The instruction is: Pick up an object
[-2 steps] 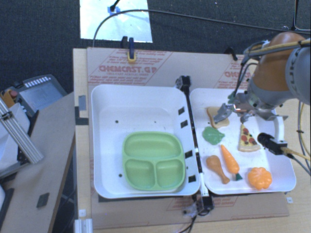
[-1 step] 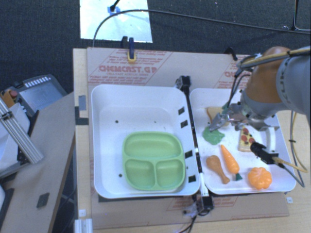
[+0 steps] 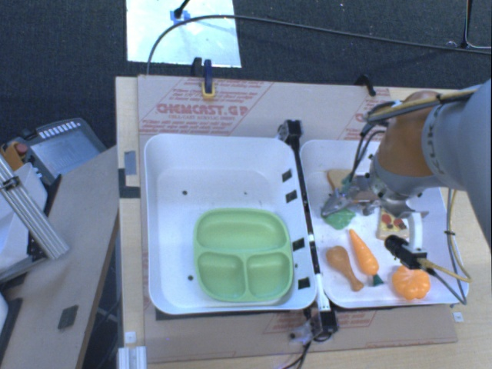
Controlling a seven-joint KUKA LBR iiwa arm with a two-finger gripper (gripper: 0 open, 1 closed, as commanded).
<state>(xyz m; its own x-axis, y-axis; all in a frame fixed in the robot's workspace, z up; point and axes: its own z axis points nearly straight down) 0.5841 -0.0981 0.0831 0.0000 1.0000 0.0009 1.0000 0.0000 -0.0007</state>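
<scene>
Pincer (image 3: pixel 339 204) low in right bin (image 3: pixel 317 160), over green toy (image 3: pixel 339 220), grip state can't tell, carrot (image 3: pixel 364 252), drumstick (image 3: pixel 345 266), orange (image 3: pixel 411 282) nearby, green divided plate (image 3: pixel 244 254) in left bin (image 3: pixel 223 156)

My arm (image 3: pixel 453 133): grey rounded casing, orange band above wrist, thin cables looping along it. My gripper (image 3: pixel 338 204): small metallic grey fingers, black fittings nearby.

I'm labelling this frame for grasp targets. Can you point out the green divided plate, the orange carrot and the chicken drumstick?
Green divided plastic plate (image 3: pixel 243 231): camera view, large top compartment.
Orange toy carrot (image 3: pixel 363 253): camera view, mid-body.
Tan toy chicken drumstick (image 3: pixel 339 258): camera view, its meaty end.
</scene>
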